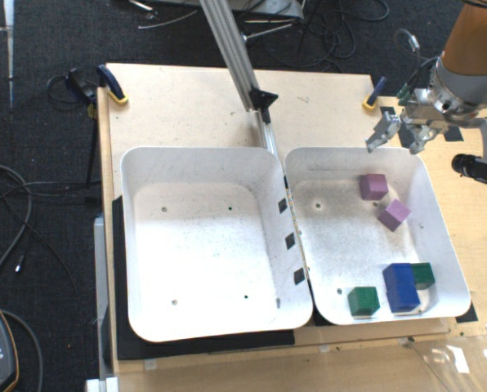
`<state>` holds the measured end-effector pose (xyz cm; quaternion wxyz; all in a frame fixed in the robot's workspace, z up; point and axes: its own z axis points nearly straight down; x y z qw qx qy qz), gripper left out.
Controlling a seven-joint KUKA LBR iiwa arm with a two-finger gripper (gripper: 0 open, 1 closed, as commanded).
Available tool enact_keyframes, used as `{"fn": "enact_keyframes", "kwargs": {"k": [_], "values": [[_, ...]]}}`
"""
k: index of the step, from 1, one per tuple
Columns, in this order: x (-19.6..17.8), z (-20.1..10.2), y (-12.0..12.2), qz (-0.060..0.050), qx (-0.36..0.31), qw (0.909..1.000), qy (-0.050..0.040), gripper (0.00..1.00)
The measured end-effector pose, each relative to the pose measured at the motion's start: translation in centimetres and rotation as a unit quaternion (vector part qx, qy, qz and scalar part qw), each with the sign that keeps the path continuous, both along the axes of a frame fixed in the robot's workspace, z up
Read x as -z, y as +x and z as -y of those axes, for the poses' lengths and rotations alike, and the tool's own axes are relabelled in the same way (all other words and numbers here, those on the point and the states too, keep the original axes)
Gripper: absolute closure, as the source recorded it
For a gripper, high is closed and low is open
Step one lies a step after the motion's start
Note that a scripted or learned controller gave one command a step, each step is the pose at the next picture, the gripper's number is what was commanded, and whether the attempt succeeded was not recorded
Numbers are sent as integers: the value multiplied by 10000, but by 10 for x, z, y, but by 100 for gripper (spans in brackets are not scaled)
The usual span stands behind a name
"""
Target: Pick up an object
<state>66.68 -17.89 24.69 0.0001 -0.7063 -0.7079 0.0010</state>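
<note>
You are looking at five candidate blocks, all lying loose in the right bin (333,174): two purple blocks (373,186) (394,214) near its far side, and a blue block (401,287) between two green blocks (363,300) (422,274) near its front rim. The gripper (399,134) is hovering above the bin's far right corner, jaws spread and gripping nothing, so reaching, grasping and lifting are all waiting.

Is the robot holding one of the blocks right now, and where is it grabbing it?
No, nothing is held. The end effector hangs open above the far rim of the right bin, with nothing between its fingers. The nearest purple block lies in the bin, apart from it.
</note>
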Motion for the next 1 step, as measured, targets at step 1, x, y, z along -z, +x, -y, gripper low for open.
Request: {"fn": "enact_keyframes", "kwargs": {"k": [1], "values": [[56, -10, -32, -27, 17, 10000, 11, 0]]}}
